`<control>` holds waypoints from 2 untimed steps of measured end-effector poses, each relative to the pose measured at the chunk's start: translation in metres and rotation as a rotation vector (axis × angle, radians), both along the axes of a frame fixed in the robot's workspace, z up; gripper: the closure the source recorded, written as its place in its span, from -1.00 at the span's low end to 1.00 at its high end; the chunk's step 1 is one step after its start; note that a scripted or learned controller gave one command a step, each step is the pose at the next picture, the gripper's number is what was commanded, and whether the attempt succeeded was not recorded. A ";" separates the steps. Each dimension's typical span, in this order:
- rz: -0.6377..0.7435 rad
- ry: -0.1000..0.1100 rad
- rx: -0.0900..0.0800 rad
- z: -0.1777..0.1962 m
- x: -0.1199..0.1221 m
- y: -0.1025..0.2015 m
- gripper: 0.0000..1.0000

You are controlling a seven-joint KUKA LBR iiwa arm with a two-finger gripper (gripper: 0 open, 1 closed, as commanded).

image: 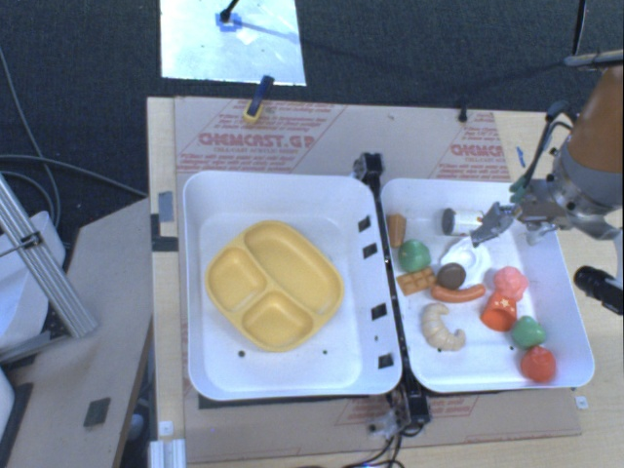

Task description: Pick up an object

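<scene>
Over right bin [575, 359], end effector [494, 224] above toy food; finger spread unclear, nothing visibly held.

Pretty even overhead light here — both white bins [292, 188] come out bright, nearly washed out. The shiny sheet [232, 27] up top catches glare. Shadows are soft, the picture's grainy, and the arm [595, 154] looks slightly blurred.
</scene>
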State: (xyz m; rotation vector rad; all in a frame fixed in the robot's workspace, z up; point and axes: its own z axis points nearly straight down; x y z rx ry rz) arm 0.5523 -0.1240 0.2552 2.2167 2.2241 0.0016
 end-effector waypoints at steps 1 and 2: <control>-0.002 0.015 0.004 -0.140 -0.047 0.021 -1.00; -0.002 0.001 0.001 -0.172 -0.066 0.030 -1.00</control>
